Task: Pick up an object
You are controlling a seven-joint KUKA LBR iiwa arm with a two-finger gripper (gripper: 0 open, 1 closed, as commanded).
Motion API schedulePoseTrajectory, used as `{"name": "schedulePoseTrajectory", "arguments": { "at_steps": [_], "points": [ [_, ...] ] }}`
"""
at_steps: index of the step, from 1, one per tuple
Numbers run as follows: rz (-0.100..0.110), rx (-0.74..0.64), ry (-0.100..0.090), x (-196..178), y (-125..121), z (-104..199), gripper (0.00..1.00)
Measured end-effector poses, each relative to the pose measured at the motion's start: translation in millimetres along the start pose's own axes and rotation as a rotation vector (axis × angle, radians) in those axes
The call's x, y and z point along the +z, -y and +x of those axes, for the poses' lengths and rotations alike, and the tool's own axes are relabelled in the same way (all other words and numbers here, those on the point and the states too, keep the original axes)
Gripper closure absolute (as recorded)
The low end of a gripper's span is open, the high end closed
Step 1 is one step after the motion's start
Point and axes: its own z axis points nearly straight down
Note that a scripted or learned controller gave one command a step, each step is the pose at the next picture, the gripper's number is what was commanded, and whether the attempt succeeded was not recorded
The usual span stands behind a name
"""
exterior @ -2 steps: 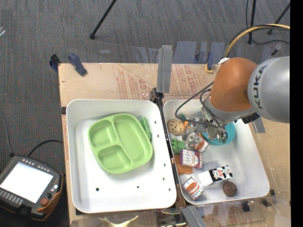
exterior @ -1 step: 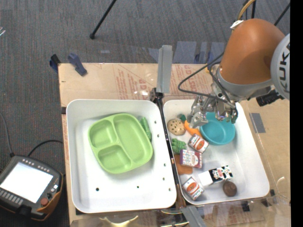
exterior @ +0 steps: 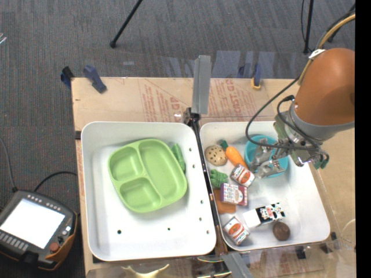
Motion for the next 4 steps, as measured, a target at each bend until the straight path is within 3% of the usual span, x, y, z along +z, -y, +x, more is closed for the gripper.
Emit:
{"name": "schedulePoseTrajectory", "arguments": {
  "at_steps": [1,2,3,4],
  "points": [
    [0.0,-0.073,0.0,132.3,23.5,11.5,1.0],
    [0.0,-0.074,0.0,132.7,23.0,11.6,0.0],
    [0.01,0.042,0.005,145.3,5.0,-23.0,0.0],
    [0.015,-0.05,0.006,144.0,10.9,-52.4,0.0]
  ]
}}
